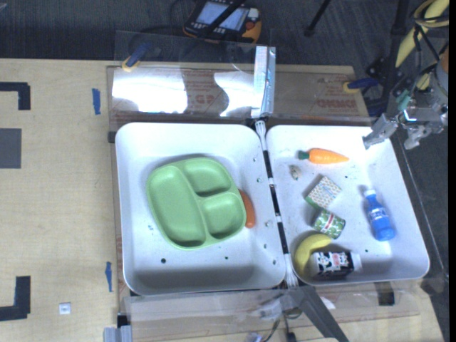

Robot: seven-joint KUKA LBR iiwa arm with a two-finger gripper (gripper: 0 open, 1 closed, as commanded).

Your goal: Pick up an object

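The right bin holds an orange carrot, a checkered packet, a green can, a blue bottle, a yellow banana and a black-and-white carton. My gripper hangs over the bin's far right corner, above and to the right of the carrot. Its two fingers are spread open with nothing between them. It is well apart from every object.
The left bin carries a green divided plate with an orange item against its right side. A small pale scrap lies near the divider. Cables and stands crowd the far right behind the bench.
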